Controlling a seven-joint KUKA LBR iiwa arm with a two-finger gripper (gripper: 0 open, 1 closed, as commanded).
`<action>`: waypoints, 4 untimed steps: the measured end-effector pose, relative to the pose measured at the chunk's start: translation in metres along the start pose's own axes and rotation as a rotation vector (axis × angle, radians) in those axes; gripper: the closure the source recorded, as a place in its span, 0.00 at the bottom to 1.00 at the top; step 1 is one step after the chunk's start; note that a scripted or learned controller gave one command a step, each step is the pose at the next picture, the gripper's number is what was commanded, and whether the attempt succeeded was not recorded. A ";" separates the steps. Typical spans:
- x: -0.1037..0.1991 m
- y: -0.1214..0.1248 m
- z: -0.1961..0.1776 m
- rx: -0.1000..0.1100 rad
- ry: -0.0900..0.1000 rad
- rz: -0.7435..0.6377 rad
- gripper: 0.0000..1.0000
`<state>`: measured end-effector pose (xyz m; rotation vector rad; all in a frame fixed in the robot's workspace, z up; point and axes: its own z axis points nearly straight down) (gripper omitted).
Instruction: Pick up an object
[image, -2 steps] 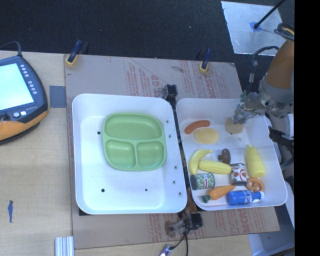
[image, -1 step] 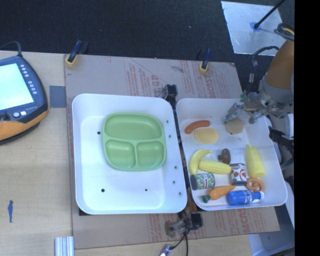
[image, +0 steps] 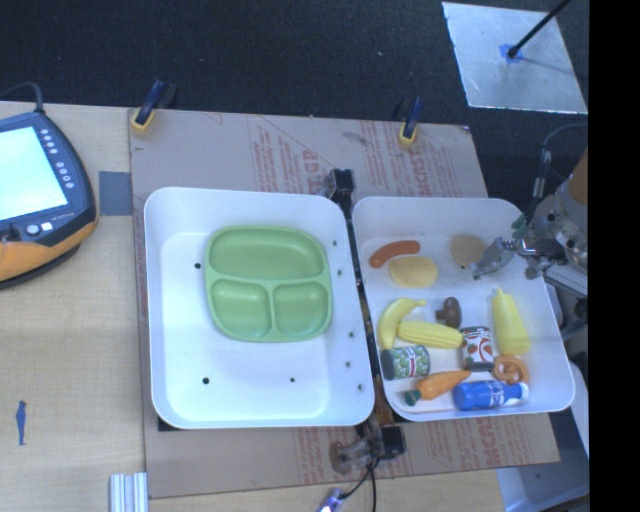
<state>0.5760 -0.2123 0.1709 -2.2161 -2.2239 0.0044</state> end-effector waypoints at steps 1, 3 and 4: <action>0.001 -0.049 0.080 0.002 0.001 -0.002 0.00; 0.090 0.005 -0.011 -0.001 0.001 -0.002 1.00; 0.146 0.013 -0.042 -0.001 0.001 -0.001 1.00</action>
